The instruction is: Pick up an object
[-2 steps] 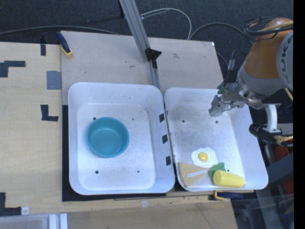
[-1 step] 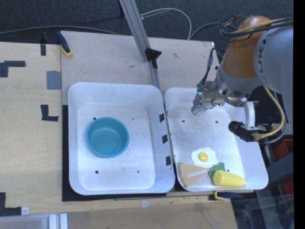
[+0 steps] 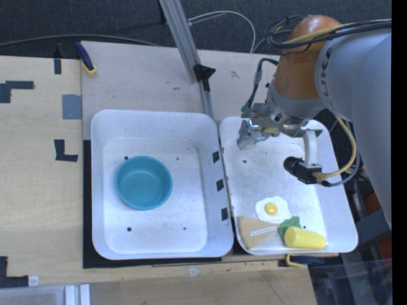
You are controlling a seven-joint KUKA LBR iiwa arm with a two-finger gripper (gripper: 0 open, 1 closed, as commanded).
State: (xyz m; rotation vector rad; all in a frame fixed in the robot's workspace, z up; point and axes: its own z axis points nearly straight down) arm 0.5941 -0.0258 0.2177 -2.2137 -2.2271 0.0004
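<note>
Two white bins sat side by side on a pale wooden bench (image 3: 38,183). Left bin (image 3: 102,132) held a blue bowl (image 3: 144,182); right bin (image 3: 340,230), at 5 o'clock, held fried egg (image 3: 272,209), cheese wedge (image 3: 256,230), corn (image 3: 304,237). Gripper (image 3: 247,136) hovered at its 11 o'clock corner; opening indeterminate.

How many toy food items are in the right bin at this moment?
3, all at the near end of the right bin: a fried egg, a tan wedge just in front of it, and yellow corn beside the wedge. The arm could hide more at the far end.
</note>
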